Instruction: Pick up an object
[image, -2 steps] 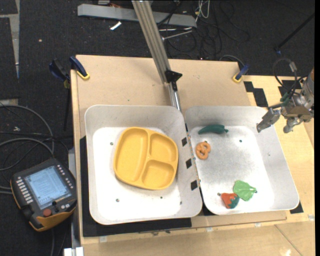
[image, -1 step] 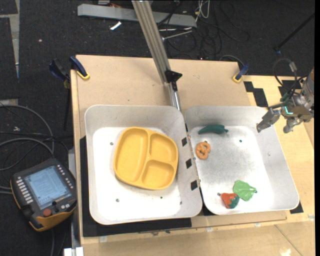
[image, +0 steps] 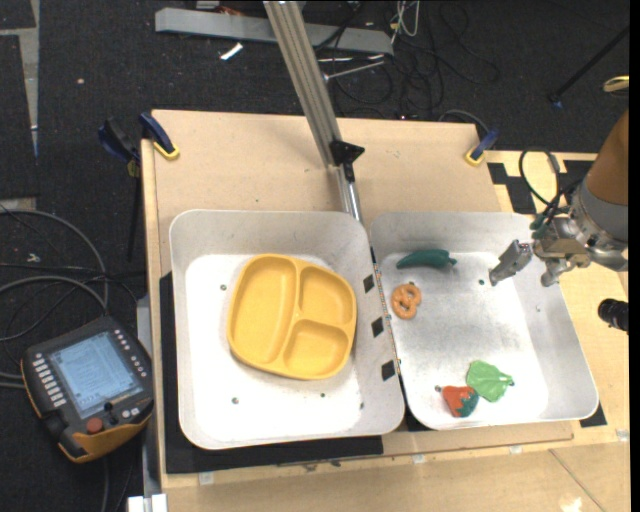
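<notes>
In the right bin (image: 540, 340) lie three small items. A dark green pepper-shaped piece (image: 425, 259) rests near the bin's far left. Just below it sits an orange pretzel (image: 405, 299). A light green leafy piece (image: 488, 380) touches a red-orange piece (image: 460, 400) near the front edge. My gripper (image: 521, 277) hovers over the bin's far right part, open, with nothing between its fingers. It is to the right of the pepper piece and apart from every item.
The left bin (image: 200, 250) holds a yellow divided plate (image: 293, 316). A metal pole (image: 315, 90) slants up from the bins' junction. Clamps sit on the bench's far corners. A teach pendant (image: 88, 385) lies on the floor at left.
</notes>
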